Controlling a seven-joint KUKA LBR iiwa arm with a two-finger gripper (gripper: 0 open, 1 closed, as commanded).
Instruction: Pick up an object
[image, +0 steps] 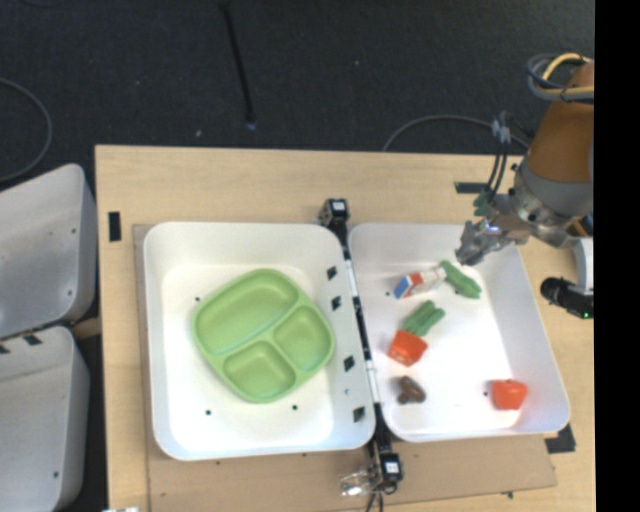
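Camera view is showing my gripper (478, 243) hovering, finger state unclear to me, beside the green toy (462, 281) lying in the right bin (535, 330); I am judging it light, stiff, best pinched midway

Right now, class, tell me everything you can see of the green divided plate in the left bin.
The green divided plate is light green, smooth and plastic-looking, with rounded corners. Raised ridges split it into three compartments: one large at the upper left, two smaller at the right and bottom. It lies flat, right side up, turned at a slant, near the middle of the left bin's white floor. Nothing else touches it.
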